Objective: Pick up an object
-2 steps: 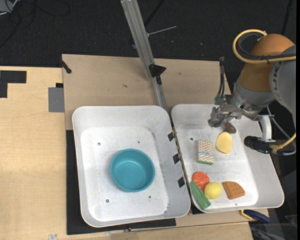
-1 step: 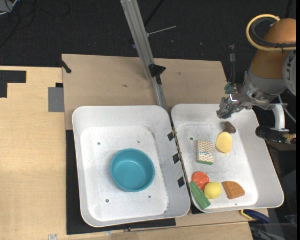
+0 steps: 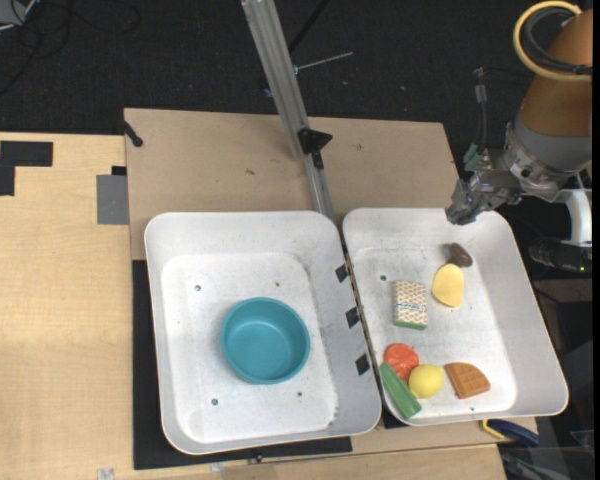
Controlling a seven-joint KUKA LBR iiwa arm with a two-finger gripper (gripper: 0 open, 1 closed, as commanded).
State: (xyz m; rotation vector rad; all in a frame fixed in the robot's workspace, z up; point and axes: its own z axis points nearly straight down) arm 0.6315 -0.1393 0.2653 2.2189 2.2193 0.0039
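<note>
Pale wood covers the bench (image 3: 50, 298) on its left side, with a brown board (image 3: 380, 163) laid behind the two white bins and dark floor with loose cables beyond. An aluminium rail (image 3: 280, 78) slants down from the top toward the seam between the bins. Near the middle of the left bin (image 3: 180, 258) sits a teal bowl (image 3: 266, 340). The right bin (image 3: 520, 338) holds the small things: a dark brown piece (image 3: 459, 256) close to its far edge, a yellow lemon-like piece (image 3: 448, 286) just in front of it, a patterned box (image 3: 410, 304) beside that, and along the near edge a red tomato (image 3: 401, 357), a green piece (image 3: 400, 392), a yellow ball (image 3: 426, 380) and a brown wedge (image 3: 467, 379) clustered together. The gripper (image 3: 464, 210) hangs over the far right corner of the right bin, above and apart from the dark brown piece; nothing shows in it, and its state cannot be made out at this size.
</note>
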